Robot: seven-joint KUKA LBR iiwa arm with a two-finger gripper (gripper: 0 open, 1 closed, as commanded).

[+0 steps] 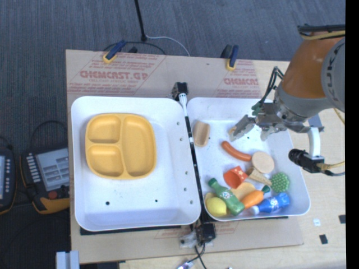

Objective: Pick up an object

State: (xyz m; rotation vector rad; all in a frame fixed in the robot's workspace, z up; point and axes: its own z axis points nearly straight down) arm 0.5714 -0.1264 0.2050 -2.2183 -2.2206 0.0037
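My gripper (253, 129) hangs over the upper part of the right bin (213, 108), open, with nothing between its fingers (241, 128). Just below it lies an orange-red sausage (235, 151). A tan bread piece (201, 133) rests to its left by the bin's wall. Lower in the bin are a round tan disc (262, 162), a red pepper (235, 177), a green bottle (226, 195), a yellow lemon (216, 207), a carrot (253, 198), a blue can (275, 203) and a green spiky ball (280, 181).
The left bin (90, 206) holds a yellow divided plate (120, 145). A black clip (180, 89) sits on the ridge between the bins. Two clamps (114, 51) (230, 58) hold the cardboard at the back. A black fitting (303, 159) juts from the arm at the right rim.
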